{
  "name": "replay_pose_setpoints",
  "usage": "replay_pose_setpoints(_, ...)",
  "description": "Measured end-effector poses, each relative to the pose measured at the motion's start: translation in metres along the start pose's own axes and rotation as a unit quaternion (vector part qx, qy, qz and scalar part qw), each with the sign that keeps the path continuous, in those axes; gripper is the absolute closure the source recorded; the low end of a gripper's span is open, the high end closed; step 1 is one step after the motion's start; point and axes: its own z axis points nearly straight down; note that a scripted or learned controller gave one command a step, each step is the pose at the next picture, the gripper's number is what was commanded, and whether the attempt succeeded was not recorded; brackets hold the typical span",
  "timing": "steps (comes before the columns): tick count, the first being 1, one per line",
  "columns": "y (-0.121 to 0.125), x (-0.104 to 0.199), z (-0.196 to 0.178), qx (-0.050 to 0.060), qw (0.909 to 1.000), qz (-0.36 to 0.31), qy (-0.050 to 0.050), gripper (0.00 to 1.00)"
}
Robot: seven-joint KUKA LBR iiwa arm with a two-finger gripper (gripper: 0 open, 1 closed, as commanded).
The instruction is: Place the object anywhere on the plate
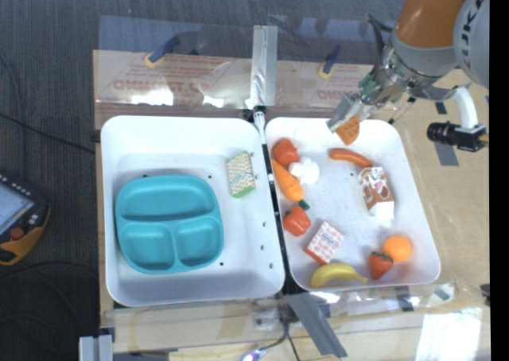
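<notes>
Camera view: jaws gripping an orange wedge (347,130), raised over right bin's (413,172) far edge for carrying; teal plate (167,222) waits in left bin (127,133).

The plate (168,222) lies in the left bin (135,133), with a sponge (240,173) just beside its far right corner. The right bin (413,192) holds scattered toy foods; the gripper (350,117) hangs over its far edge.

Glossy teal plastic plate (167,220), smooth white plastic bins (111,192)
</notes>
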Motion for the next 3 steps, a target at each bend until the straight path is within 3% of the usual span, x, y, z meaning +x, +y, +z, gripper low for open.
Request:
replay_pose_setpoints(1, -0.028, 0.096, -0.006, -0.001, 0.999, -0.046, 0.001, 1.0)
replay_pose_setpoints(2, -0.038, 0.194, 0.026, 0.0, 0.9989, -0.047, 0.002, 1.0)
replay_pose_setpoints(3, -0.015, 0.259, 0.081, 0.001, 0.9976, -0.07, 0.002, 1.0)
